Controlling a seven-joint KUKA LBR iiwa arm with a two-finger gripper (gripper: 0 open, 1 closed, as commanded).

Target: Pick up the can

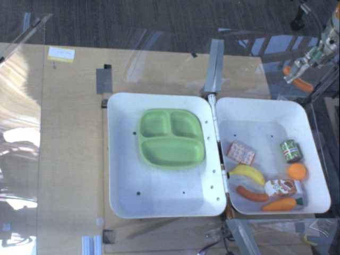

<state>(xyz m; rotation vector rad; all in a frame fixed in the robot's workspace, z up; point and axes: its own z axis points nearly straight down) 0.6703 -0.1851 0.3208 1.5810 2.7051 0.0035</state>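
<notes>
**Op:** Logging from the remote desk. I see one can [290,151], a short cylinder with a green label and a dark top, lying near the right wall of the right bin [255,109], about halfway along that wall. The gripper [319,53] sits past the bin's far right corner, off beyond the bench edge, well apart from the can and not over either bin.

**Obs:** Claw state?

**Op:** I cannot tell. The claw is small and blurred against the background clutter. I see nothing between its tips.

**Obs:** Neighbours of the can?

**Op:** One orange ball [297,171], smooth and round, just beside the can toward the near edge. One carton [281,187], white with red print, lying flat below that. One carrot [279,204], tapered and orange, along the near wall. One sausage [253,194], red-orange and glossy. One banana [248,173], yellow and curved, touching the sausage. One packet [240,153], red and white checked, near the bin's middle.

**Obs:** Left side?

**Op:** One left bin [125,195], white, shallow, rounded corners. It holds one green tray [171,138], matte plastic, three compartments, set toward the far edge. Both bins rest on a pale wood bench [69,142].
</notes>
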